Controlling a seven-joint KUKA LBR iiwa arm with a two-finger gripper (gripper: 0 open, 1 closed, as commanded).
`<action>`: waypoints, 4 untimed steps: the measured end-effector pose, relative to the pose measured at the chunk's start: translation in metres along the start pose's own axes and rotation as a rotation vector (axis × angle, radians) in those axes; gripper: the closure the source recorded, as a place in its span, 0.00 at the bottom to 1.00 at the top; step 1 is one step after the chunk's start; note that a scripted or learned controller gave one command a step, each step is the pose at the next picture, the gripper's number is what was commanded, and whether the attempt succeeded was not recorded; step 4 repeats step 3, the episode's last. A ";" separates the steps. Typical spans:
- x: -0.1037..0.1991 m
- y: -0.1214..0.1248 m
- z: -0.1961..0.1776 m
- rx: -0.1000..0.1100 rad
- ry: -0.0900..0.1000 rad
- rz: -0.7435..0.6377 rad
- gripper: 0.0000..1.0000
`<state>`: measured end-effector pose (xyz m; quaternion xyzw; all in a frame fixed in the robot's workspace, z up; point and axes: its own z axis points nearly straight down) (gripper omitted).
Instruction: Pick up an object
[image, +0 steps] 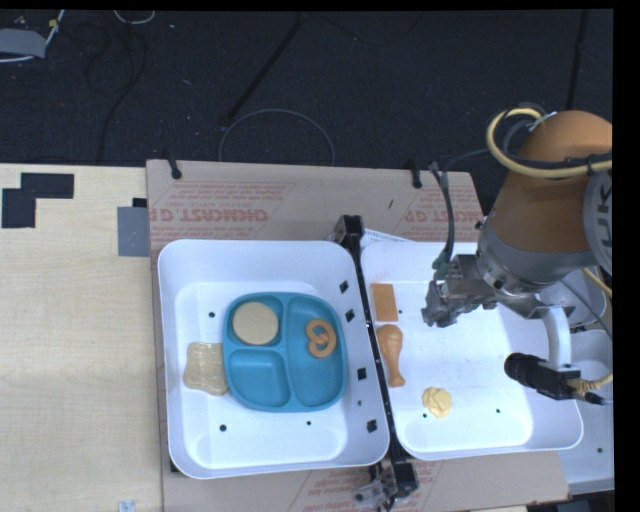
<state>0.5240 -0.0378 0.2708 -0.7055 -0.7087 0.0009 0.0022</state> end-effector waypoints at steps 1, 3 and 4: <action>0.042 0.011 0.002 -0.001 -0.001 0.001 1.00; 0.135 0.038 0.017 -0.002 -0.001 0.001 1.00; 0.135 0.038 0.017 -0.002 -0.001 0.001 1.00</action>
